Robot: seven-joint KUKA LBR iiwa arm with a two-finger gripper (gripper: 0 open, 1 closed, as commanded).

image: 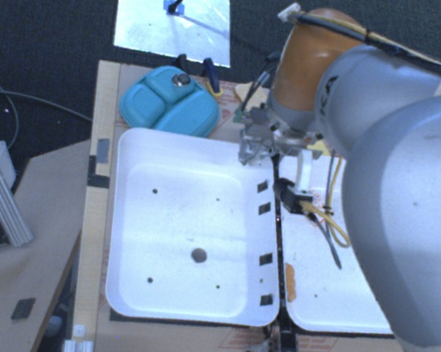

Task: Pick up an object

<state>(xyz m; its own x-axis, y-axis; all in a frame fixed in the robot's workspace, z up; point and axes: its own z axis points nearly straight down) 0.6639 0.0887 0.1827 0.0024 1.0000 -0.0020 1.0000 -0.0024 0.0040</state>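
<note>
Grey metal gripper (257, 145) hangs at the left bin's (133, 200) top right corner; whether its fingers are spread I cannot tell. A small dark object (199, 254) lies toward seven o'clock from it. Best to travel there, centre above, then descend straight.

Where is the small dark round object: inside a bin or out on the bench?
Inside: the small dark round object lies on the left bin floor.
</note>
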